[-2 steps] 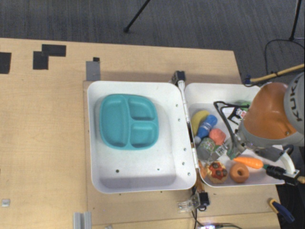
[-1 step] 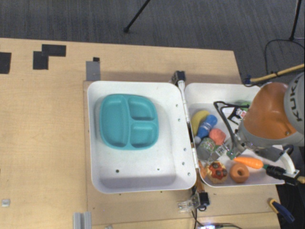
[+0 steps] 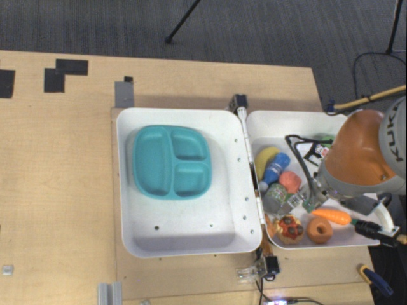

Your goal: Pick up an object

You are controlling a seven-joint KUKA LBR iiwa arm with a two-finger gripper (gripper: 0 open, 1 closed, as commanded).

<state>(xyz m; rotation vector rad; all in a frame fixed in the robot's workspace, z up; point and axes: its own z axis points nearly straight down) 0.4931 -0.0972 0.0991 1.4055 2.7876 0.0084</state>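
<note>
Dark grey carpet runs behind a pale wooden bench point(image 3: 57, 189) that carries two shallow white bins side by side. Across the left bin point(image 3: 184, 234), a teal divided tray point(image 3: 170, 161) lies toward the far left corner, leaving bare white floor along the near edge and the right wall, with plenty of open room there.

All the loose objects crowd the left half of the right bin point(image 3: 280, 122). A yellow piece point(image 3: 265, 157) and a blue cylinder point(image 3: 277, 167) lie close to the dividing wall, with a red rounded item point(image 3: 290, 182) just beside them. Nearer the front edge sit a dark patterned object point(image 3: 289, 229), a brown ring-shaped item point(image 3: 319, 230) and an orange carrot-like piece point(image 3: 332, 216), all packed close together with little space between.

From the right the arm point(image 3: 359, 151) reaches in, its orange band covering the bin's right half. Its gripper point(image 3: 305, 199) hangs low among the objects, next to the red item and a clear wrapped thing point(image 3: 278, 196). How far the gripper is spread, and whether it has hold of anything, I cannot tell.

Part of the grey link at the right edge bears the letters "KU".
</note>
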